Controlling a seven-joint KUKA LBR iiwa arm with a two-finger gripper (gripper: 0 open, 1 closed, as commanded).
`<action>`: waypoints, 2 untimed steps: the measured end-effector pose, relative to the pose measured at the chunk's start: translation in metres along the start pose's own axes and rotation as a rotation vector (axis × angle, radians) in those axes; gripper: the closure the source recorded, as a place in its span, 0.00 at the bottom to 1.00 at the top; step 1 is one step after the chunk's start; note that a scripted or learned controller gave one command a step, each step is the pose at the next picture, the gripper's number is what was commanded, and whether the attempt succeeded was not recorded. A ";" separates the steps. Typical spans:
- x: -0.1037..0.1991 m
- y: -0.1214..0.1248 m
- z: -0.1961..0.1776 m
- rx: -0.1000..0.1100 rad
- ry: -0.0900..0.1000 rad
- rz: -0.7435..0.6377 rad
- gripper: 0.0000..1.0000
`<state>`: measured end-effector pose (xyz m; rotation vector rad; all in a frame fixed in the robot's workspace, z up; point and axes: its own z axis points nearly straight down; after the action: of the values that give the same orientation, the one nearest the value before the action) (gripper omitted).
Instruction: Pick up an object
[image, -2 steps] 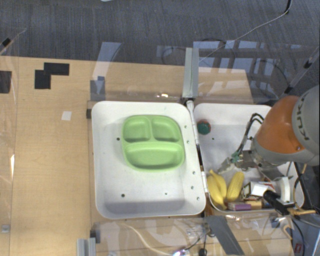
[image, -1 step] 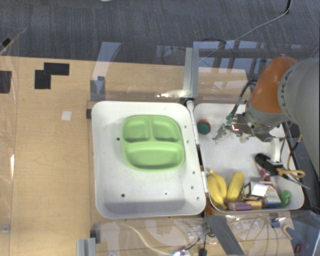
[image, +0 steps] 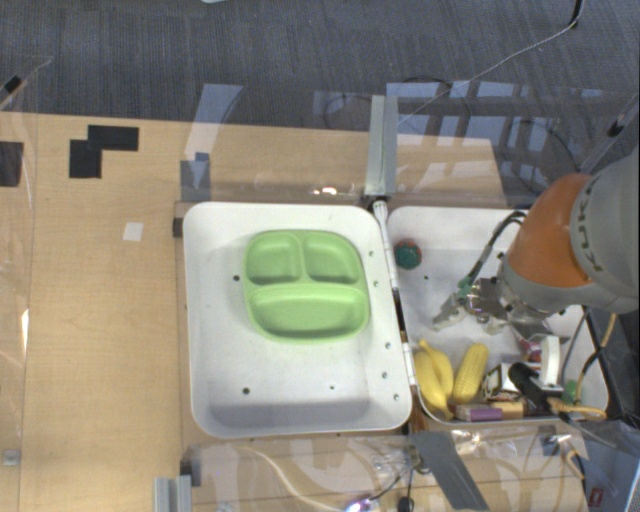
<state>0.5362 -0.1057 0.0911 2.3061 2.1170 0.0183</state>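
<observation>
The right bin holds a small green ball near its far left corner. A yellow banana and a yellow corn cob lie side by side at its near edge. A small purple object lies just in front of the corn. My gripper hangs low over the middle of this bin, above and just behind the banana and corn. Nothing shows between its tips. The orange wrist band sits up and to the right of it.
The left bin carries a green divided plate in its far half. A metal rail runs between the bins at the back. The wooden bench stretches off to the left.
</observation>
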 end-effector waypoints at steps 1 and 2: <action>-0.030 -0.021 -0.001 -0.003 -0.001 -0.068 0.00; 0.025 0.013 -0.051 0.011 0.000 -0.028 0.00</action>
<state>0.5506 -0.0821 0.1423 2.2820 2.1547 0.0064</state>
